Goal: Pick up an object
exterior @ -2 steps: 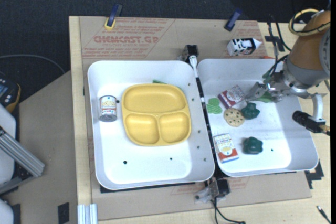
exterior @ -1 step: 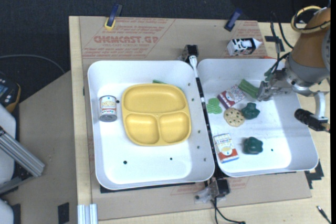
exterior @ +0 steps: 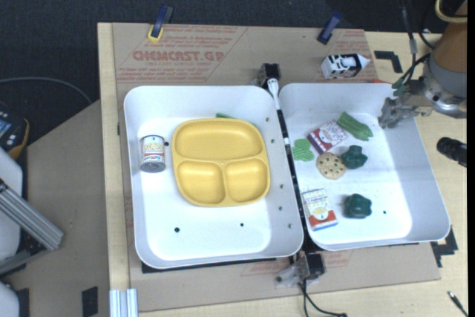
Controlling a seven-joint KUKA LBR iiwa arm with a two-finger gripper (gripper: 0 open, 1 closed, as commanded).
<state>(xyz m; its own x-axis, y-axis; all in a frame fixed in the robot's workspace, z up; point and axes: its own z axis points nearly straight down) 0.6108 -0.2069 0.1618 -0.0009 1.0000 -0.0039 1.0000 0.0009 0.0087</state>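
Cardboard covers the bench (exterior: 223, 56) under both white bins, and the gripper (exterior: 392, 113) hangs at the right bin's (exterior: 415, 197) upper right edge; whether its jaws are wide or narrow, I cannot tell. Left of and below the jaws lie a green pickle (exterior: 355, 125), a cookie (exterior: 331, 165) and small cartons. Far left sits a yellow divided tray (exterior: 220, 159).

Fixed overhead camera, slanted down, both bins (exterior: 141, 159) framed
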